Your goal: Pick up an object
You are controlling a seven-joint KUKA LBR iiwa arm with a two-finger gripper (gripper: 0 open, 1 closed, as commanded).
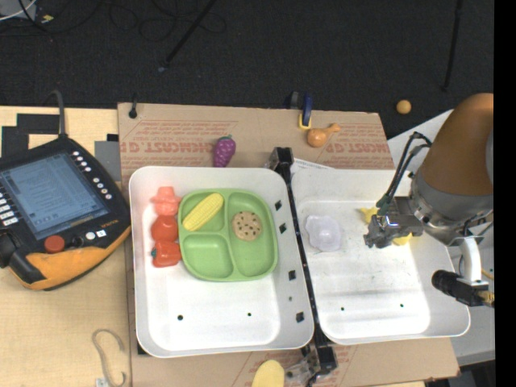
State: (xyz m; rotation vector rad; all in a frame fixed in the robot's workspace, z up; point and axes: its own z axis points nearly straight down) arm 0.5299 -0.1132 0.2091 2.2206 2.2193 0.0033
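On the worktop (64,329), at the far left, lies a teach pendant (52,208) with a grey screen and orange underside. Next comes the left bin (210,321). Along its left side sits a red and pink toy (164,226), touching a green divided plate (228,234). The plate's upper left compartment holds a yellow corn cob (201,210), the right one a chocolate chip cookie (247,226), and the lower left compartment is bare. The right bin (379,297) holds a clear plastic cup (323,234) near its left wall, and a small yellow object (369,214) peeks out just beside the gripper (380,234). The arm (459,160) reaches in from the right, wrist low over the right bin's upper right part. The gripper is dark and blurred; I cannot tell how far apart it stands or whether it has anything.
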